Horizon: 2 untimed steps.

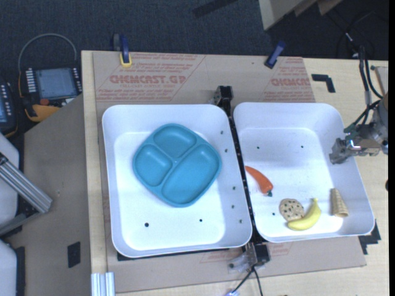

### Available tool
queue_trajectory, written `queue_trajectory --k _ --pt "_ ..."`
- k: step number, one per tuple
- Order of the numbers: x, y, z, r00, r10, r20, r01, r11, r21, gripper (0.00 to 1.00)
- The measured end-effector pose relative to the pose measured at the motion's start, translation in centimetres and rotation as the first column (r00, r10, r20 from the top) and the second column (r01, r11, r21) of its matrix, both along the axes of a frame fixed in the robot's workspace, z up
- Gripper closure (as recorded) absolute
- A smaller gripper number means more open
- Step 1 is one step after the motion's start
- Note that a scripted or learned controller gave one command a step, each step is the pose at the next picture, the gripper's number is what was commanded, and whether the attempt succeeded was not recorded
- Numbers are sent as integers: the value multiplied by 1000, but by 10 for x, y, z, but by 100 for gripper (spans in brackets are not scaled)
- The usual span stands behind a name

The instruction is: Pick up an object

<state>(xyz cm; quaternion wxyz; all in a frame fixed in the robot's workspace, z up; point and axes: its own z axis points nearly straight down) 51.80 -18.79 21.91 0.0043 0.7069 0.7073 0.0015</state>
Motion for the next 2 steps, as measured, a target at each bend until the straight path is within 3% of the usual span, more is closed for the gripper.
queue_trajectory --k 1,2 --pt "1 0 14 1000 1 -4 -1 1000 2 100" --pt "31 47 4 1000 6 -5 -6 1000 4 100"
